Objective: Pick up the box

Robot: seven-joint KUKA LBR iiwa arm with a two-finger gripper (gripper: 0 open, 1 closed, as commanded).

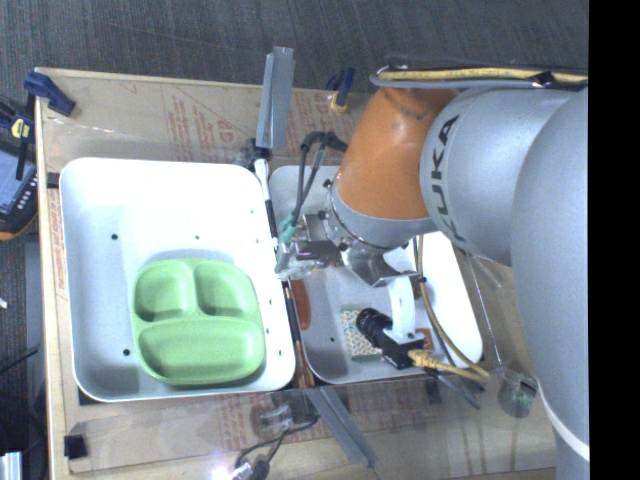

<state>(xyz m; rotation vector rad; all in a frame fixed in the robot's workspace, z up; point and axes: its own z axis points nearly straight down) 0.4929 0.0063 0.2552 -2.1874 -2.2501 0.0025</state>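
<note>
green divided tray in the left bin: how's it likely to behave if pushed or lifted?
The green tray looks like moulded plastic with three compartments, so probably stiff and light for its size. It lies flat and low in the left bin, so it would likely slide rather than tip. Its rounded, smooth rim may be slippery for the pincer.

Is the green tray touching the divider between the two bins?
Apart. The camera view shows bare white bin floor between the green tray and the divider.

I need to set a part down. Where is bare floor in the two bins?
Left bin: bare along the top and left, beside the green tray. Right bin: crowded under the arm, with a patterned item.
</note>
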